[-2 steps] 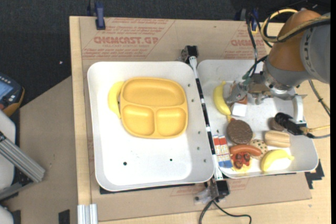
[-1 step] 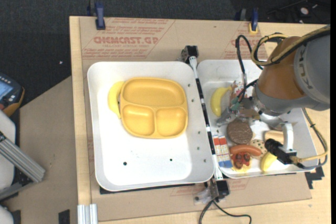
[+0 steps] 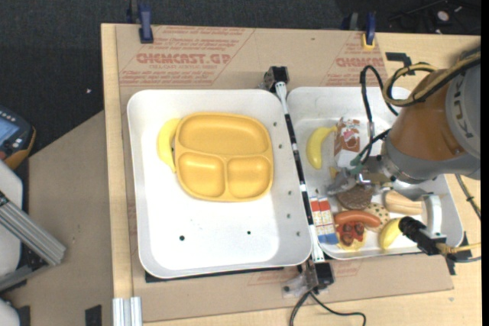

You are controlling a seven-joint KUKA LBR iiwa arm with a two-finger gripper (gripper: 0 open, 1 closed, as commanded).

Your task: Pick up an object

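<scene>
The right bin (image 3: pixel 324 94) holds several toy foods: a yellow banana (image 3: pixel 317 146), a white and red packet (image 3: pixel 349 137), a dark brown round piece (image 3: pixel 354 198), a red sausage in a bun (image 3: pixel 356 221), a beige roll (image 3: pixel 403 203), a lemon (image 3: pixel 390 234) and a small red and white box (image 3: pixel 322 212). My gripper (image 3: pixel 345 181) hangs low in the middle of this bin. It sits just above the brown piece and below the packet. The grey arm with its orange band (image 3: pixel 428 130) reaches in from the right and hides the bin's right part.
In the left bin (image 3: pixel 141 187) lies a yellow divided tray (image 3: pixel 223 155), with a yellow plate edge (image 3: pixel 166 141) sticking out at its left. A black rail with clamps (image 3: pixel 293 156) runs between the bins. Cables (image 3: pixel 378 88) loop over the right bin's back edge.
</scene>
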